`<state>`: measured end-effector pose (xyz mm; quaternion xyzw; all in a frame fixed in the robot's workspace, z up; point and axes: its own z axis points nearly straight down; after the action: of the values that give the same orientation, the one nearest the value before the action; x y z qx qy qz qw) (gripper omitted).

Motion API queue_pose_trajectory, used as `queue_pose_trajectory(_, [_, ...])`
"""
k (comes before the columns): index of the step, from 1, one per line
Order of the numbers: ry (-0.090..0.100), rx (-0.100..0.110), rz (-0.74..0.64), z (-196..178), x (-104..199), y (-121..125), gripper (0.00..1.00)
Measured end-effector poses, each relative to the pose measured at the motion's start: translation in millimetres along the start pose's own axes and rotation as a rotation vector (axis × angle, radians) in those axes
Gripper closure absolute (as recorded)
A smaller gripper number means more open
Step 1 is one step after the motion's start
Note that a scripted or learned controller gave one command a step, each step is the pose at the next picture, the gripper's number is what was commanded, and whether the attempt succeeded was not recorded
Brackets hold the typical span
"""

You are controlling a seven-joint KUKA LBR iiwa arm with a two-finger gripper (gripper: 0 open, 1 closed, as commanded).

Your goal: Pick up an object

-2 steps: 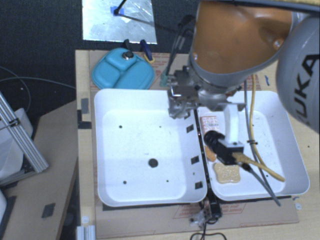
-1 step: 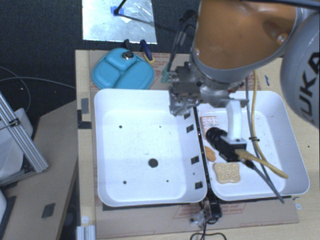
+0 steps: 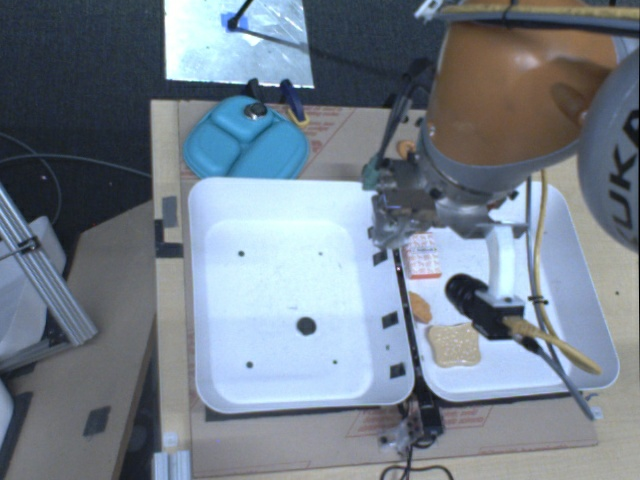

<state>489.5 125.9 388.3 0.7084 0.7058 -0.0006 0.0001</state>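
Camera view: we see the gripper (image 3: 397, 230) low over the right bin (image 3: 583, 268), beside a small packet (image 3: 422, 255); its grip we cannot tell.

Your bench (image 3: 172, 268) is a tan board standing on dark blue-grey carpet (image 3: 70, 58). You have a shiny metal sheet (image 3: 238, 26) lying on the floor beyond its far edge. An aluminium frame rail (image 3: 35, 263) slants in at the left, with thin cables (image 3: 50, 163) trailing nearby. Lighting is even, without hard shadows.
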Motion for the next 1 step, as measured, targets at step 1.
queue_pose_trajectory(1, [0.003,-0.003,-0.012,5.1,73.1,14.0,1.0])
